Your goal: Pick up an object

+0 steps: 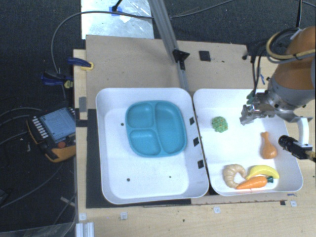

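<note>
Looking down at a slant on a bench [148,58] with 2 shallow white bins side by side. The left bin [148,186] holds a blue divided plate [156,128] with 3 compartments. The right bin [237,102] holds 5 toy foods: a green broccoli floret [219,124] near its upper left, an orange drumstick [268,146] toward the right, and, clustered along the lower edge, a beige croissant [232,174], a yellow banana [262,171] and an orange carrot [253,182]. The carrot lies touching the croissant and just below the banana.

A grey arm with an orange band [296,58] reaches in from the right. Its gripper [248,113] hangs above the upper part of the right bin, to the right of the broccoli and up-left of the drumstick. Nothing sits between its fingers; whether they are spread or closed cannot be made out.
</note>
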{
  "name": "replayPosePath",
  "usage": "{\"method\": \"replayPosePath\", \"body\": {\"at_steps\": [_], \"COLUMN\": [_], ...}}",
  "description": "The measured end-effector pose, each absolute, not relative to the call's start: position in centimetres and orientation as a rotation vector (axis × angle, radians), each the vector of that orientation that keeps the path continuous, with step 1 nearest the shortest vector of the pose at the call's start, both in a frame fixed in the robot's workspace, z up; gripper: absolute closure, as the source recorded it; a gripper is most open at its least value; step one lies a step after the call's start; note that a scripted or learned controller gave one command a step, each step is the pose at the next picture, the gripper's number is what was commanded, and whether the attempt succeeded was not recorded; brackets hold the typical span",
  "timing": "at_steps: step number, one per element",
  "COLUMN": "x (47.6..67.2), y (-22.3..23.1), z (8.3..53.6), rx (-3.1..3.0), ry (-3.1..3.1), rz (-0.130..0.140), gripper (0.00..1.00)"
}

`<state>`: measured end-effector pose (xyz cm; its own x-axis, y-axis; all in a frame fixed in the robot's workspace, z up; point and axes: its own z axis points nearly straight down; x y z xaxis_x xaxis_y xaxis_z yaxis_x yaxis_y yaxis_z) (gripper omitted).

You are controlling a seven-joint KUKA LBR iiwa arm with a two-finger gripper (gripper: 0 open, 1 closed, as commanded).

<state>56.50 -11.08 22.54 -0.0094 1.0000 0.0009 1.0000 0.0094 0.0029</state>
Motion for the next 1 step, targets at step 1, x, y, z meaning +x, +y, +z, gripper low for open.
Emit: {"method": "replayPosePath", "body": {"at_steps": [1], "x": [58.04], "y": [-6.37], "z": [23.54], "rx": [2.21], "ry": [2.231], "rz": [0.004], "gripper": [1.0]}}
